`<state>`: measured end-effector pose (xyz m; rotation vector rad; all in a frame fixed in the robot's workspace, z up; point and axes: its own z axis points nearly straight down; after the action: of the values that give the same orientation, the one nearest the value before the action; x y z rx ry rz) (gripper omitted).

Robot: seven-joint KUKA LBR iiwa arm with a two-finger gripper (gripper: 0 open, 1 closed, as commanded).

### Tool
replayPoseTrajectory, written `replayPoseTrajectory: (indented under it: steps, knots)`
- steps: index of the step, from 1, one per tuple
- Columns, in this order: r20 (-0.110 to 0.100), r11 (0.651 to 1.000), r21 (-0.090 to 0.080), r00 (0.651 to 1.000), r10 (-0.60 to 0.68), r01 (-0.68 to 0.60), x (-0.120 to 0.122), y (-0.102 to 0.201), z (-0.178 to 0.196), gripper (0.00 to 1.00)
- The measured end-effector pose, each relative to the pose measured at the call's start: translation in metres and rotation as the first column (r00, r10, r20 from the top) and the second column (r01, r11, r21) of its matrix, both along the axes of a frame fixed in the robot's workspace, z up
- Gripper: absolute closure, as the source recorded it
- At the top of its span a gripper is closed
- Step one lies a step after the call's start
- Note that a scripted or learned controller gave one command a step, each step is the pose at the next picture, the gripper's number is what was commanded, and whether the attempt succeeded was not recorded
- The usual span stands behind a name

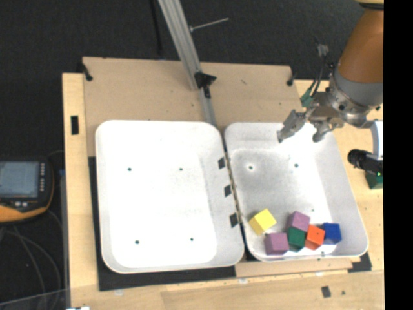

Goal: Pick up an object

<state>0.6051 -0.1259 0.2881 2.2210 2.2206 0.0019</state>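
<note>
Several small blocks lie clustered at the near end of the right bin (258,144): a yellow block (262,221), two purple blocks (299,221) (276,243), a green block (295,237), an orange block (315,236) and a blue block (332,232). My gripper (302,129) hangs over the far end of the same bin, well away from the blocks. Its two fingers stand apart, open, with nothing between them.
The left bin (161,192) sits beside the right one, joined by dark clips (227,189) along the shared edge. A slanted metal rail (184,37) crosses the back of the bench. A small screen device (22,183) sits off the bench's left side.
</note>
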Motion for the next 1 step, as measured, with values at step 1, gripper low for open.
replayPoseTrajectory:
  steps: [1]
  knots:
    - [-0.007,1.0,0.002,1.0,0.009,-0.009,0.0015,0.1164,-0.0882,0.0]
